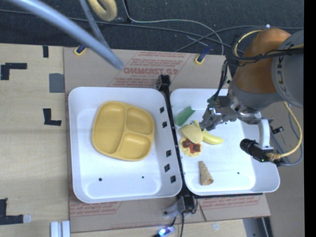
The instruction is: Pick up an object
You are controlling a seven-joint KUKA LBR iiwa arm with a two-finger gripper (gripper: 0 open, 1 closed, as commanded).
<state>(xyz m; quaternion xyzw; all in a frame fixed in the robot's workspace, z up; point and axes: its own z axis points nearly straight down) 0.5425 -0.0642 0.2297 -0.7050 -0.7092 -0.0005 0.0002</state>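
The end effector [207,122] hangs low in the right bin [247,179], just at 2 o'clock of the yellow toy [197,134], apparently lined up for a grasp. Its opening I cannot tell. The yellow divided plate [123,131] fills the left bin [84,172].

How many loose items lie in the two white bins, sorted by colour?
Yellow: 3, the divided plate, the banana, the yellow piece
Green: 1, the green piece
Tan: 1, the cone
Red and yellow: 1, the pizza slice
Total: 6
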